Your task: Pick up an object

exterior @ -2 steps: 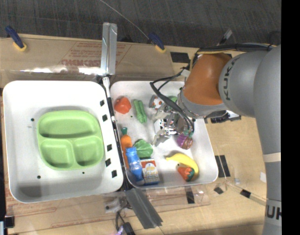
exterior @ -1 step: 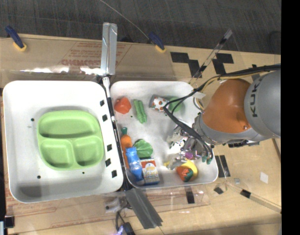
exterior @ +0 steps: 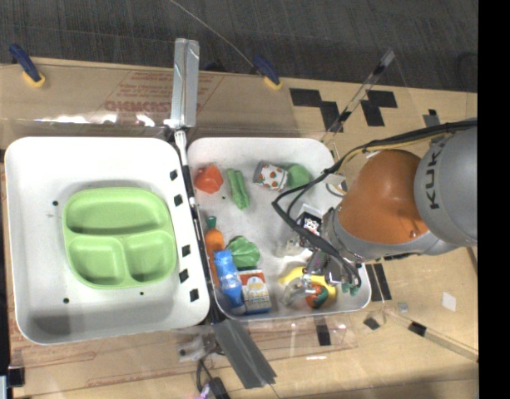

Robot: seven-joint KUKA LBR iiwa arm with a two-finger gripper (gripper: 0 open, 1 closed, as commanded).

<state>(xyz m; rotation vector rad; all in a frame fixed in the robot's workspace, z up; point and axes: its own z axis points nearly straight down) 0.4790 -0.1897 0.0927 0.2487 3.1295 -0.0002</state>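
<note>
The likeliest target was the small yellow toy (exterior: 307, 288) with red and green parts, lying in the near right corner of the right bin (exterior: 238, 150), directly under the jaws (exterior: 321, 274) and seemingly touching them. Whether the jaws were spread, pressed together or pinching the toy could not be told, since the wrist and its cables (exterior: 298, 198) hid the tips from above. Nothing could be seen clearly held, so the pick appeared not yet secured. To do this step well, the jaws would want to straddle the toy squarely, close on its firmest part rather than a thin edge, and lift straight up, keeping off the bin wall just beyond. Left of the jaws and close by sat a red and white box (exterior: 255, 289), with a blue bottle (exterior: 227, 277) touching its far side; a sloppy closure might have nudged either. Farther left and behind lay a green leafy toy (exterior: 242, 248), an orange carrot-like piece (exterior: 213, 239), a long green pod (exterior: 237, 188), a red-orange toy (exterior: 208, 179), a small white figure with a face (exterior: 271, 175) and a green lump (exterior: 299, 175). Well apart to the left, the other bin (exterior: 38, 306) held a green divided tray (exterior: 117, 237). Both bins rested on the brown surface (exterior: 88, 86).
</note>
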